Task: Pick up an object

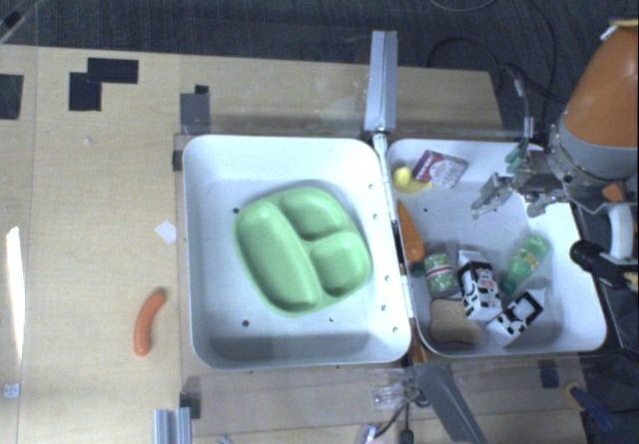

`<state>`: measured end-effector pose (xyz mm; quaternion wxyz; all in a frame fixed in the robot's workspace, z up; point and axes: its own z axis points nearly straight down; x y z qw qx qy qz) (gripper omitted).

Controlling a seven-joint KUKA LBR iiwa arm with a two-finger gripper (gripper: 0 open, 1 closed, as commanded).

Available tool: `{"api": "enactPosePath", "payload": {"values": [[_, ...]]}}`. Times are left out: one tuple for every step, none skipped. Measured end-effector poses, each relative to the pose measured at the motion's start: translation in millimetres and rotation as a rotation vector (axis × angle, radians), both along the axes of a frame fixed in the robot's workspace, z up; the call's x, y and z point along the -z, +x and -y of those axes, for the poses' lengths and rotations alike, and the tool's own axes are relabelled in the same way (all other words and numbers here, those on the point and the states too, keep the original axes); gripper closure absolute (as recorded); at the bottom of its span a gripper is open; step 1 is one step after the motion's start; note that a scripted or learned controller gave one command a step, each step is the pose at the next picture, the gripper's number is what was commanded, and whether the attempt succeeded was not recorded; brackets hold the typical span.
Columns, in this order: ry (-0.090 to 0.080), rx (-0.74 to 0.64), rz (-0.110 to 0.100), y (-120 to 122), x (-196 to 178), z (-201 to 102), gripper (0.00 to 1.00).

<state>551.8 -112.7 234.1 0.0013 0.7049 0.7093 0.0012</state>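
My gripper (512,201) hangs over the upper right part of the right bin (589,332), open, with nothing between its fingers. Below it lie a green bottle (524,262), a black-and-white cow toy (479,290) and a black-and-white block (519,314). A small green can (436,272) and a brown object (454,324) sit lower left in that bin. An orange carrot (408,229) lies along its left wall. A yellow ball (402,177) and a red-and-white packet (439,169) lie at the bin's top, left of the gripper.
The left bin (210,332) holds a green divided plate (303,247). An orange sausage toy (149,320) lies on the bench to the left of the bins. A metal divider (381,83) stands between the bins at the back.
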Motion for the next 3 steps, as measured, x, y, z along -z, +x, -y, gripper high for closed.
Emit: {"api": "enactPosePath", "payload": {"values": [[-0.001, -0.016, 0.0, -20, 129, 39, 0.0], [-0.006, -0.389, 0.013, -17, 143, -25, 0.0], [-0.004, -0.39, 0.019, -14, 131, -27, 1.0]]}}
